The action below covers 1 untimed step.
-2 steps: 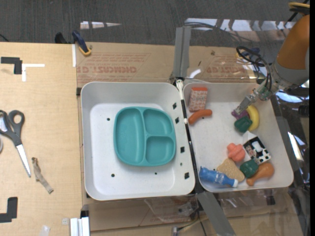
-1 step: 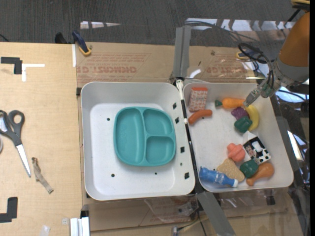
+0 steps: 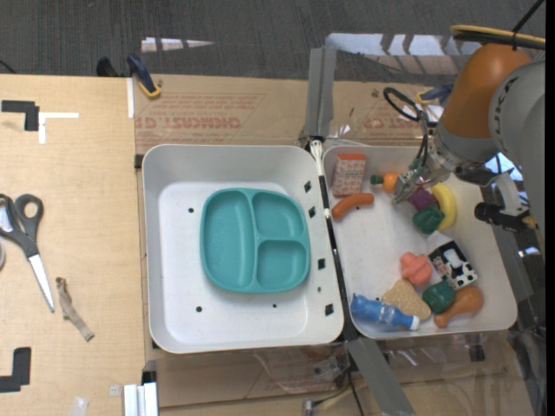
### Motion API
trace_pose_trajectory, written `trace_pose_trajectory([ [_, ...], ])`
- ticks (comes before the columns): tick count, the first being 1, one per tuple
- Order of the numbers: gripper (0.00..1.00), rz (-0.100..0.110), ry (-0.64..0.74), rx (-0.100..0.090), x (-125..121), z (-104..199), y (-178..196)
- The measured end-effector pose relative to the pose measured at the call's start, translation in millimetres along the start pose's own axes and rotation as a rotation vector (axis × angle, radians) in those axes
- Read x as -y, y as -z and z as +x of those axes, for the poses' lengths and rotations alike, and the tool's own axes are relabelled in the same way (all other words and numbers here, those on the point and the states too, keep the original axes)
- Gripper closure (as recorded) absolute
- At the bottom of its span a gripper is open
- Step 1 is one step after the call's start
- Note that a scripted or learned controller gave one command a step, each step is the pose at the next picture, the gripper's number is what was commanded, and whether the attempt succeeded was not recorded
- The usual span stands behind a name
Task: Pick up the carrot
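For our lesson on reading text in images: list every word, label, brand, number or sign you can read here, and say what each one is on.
Red lettering on the cardboard sheet behind the bins: upside down and mirrored, too blurred to read for certain.
Pink box in the right bin: print too small to read.
Blue bottle: white label, nothing legible.
Black-and-white block: a pattern, no readable characters.

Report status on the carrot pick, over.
Tool low in right bin, fingers unreadable. Carrot lying just left of tool, not seen gripped. Purple toy and yellow piece crowd the tool's right side.
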State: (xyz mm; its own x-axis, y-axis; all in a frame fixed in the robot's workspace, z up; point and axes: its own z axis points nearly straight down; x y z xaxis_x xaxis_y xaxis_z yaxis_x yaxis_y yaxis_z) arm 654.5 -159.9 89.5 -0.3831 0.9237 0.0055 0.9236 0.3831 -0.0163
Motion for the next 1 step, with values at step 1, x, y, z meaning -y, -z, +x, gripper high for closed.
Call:
trace_pose_trajectory([
  [1,1.00,-0.018,0.001,0.009,-10.5,18.8,156.1],
])
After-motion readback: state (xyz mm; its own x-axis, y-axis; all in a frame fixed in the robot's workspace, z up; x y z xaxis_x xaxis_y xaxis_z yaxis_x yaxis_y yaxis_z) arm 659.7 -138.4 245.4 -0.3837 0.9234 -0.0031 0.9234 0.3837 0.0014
